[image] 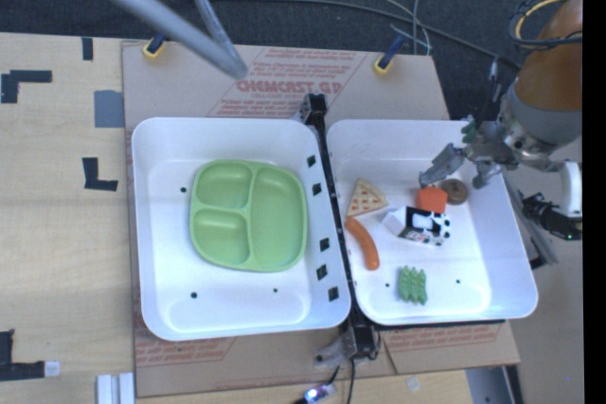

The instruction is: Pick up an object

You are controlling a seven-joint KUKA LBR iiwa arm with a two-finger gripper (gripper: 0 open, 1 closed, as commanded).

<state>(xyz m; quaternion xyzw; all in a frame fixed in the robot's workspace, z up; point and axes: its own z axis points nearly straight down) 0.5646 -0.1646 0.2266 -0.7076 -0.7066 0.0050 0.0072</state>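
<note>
Gripper (457,167) fingers spread, holding nothing — above right bin (492,293); cardboard-covered wooden bench (57,232).

A light wooden bench (57,232) carries a brown cardboard sheet (284,76); two shallow white plastic bins (151,203) sit side by side on the sheet.

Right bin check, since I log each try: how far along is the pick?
Done: the gripper hangs above the right bin, near the orange block.
In hand: nothing between its jaws.
Left: every item lies in the bin, including the sausage and green piece; grasp and lift remain.
</note>
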